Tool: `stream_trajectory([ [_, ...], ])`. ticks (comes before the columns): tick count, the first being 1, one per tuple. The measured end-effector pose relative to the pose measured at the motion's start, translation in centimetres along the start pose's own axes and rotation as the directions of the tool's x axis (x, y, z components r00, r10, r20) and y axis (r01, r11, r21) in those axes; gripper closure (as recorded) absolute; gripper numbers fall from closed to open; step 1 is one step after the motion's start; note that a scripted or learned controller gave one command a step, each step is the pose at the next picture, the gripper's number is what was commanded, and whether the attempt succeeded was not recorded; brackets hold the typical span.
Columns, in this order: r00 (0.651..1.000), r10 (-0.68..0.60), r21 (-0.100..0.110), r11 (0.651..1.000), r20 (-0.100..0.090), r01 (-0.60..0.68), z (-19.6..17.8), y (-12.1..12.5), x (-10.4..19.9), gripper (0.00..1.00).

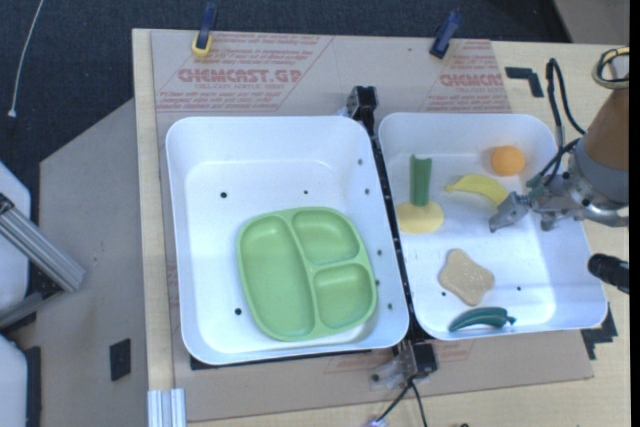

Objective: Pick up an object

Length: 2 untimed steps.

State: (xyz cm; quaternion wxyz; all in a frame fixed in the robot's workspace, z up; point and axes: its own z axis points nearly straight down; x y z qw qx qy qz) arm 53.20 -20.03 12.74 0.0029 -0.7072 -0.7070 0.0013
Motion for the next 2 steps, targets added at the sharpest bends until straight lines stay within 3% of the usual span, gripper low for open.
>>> stream_trajectory([
  [1, 1.000, 0.000, -0.008, 1.000, 0.003, 0.000, -1.4, 0.1, -0.1, 1.00],
  [2, 1.000, 0.001, -0.008, 1.000, 0.004, -0.001, -6.3, -0.3, -1.0, 1.00],
])
